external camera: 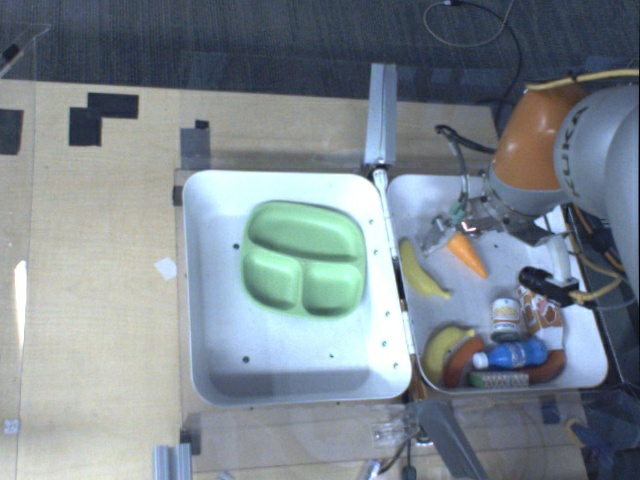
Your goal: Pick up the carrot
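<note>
The arm comes in from the right, orange band bright above the wrist, and the gripper (452, 226) is down inside the right bin (415, 196), right at the upper end of the carrot (467, 254). The carrot lies on the bin floor, pointing down and to the right, its thick end touching the metal fingertips. The fingers look spread, one reaching left toward the banana (421, 271), but whether they clamp the carrot I cannot tell. Nearer the bin's front edge sit a small jar (506, 317), a water bottle (511, 355) lying flat, a yellow fruit (446, 346) and a brown sausage-shaped item (505, 373). Over in the left bin (205, 268) rests a green divided tray (302, 257).
</note>
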